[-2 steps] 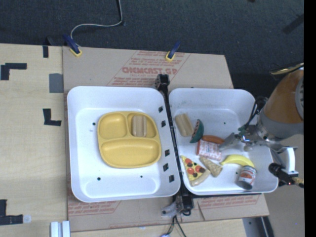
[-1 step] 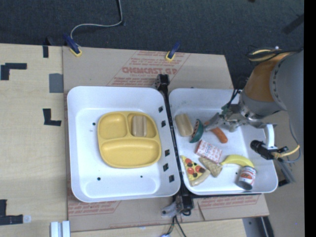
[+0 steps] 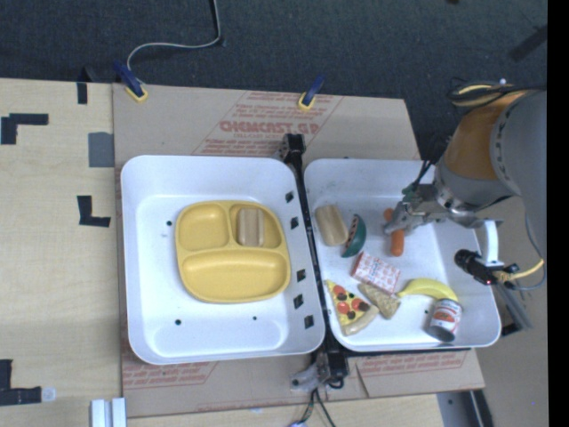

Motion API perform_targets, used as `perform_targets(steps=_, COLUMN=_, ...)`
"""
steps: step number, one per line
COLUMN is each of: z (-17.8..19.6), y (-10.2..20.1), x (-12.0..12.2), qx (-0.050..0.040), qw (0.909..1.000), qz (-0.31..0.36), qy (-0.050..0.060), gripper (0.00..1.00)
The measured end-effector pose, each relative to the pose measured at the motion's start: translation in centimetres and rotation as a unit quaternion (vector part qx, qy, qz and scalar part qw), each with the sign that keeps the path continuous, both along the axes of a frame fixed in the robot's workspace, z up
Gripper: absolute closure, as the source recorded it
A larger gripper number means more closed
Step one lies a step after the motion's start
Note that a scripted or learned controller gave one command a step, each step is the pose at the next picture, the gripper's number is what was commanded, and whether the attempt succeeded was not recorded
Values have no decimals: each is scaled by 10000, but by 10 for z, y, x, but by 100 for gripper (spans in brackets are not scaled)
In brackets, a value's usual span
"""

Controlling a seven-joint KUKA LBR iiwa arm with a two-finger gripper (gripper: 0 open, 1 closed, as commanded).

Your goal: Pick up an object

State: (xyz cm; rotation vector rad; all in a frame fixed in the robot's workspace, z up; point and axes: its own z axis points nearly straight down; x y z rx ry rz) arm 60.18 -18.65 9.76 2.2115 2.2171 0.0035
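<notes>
Camera view. Left bin: yellow tray, a bread slice in its upper right compartment. Right bin: bun, melon slice, carrot, red packet, pizza, cracker, banana, can.

Gripper: low over the carrot, at or just above its upper end; whether it is spread or clamped, cannot tell. The carrot looks the likely target.

Risks: carrot is narrow and slanted, so a closing grasp may roll it aside or pinch one tip and drop it; melon slice lies near and could be nudged.
</notes>
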Motion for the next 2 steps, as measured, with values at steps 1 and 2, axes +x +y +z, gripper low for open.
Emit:
perform_targets(steps=1, z=134, y=55, x=-9, qx=22, qw=10000, qz=-3, qy=30, gripper=100)
perform_targets(steps=2, z=86, y=149, x=-62, qx=34, qw=10000, qz=0, qy=61, gripper=100)
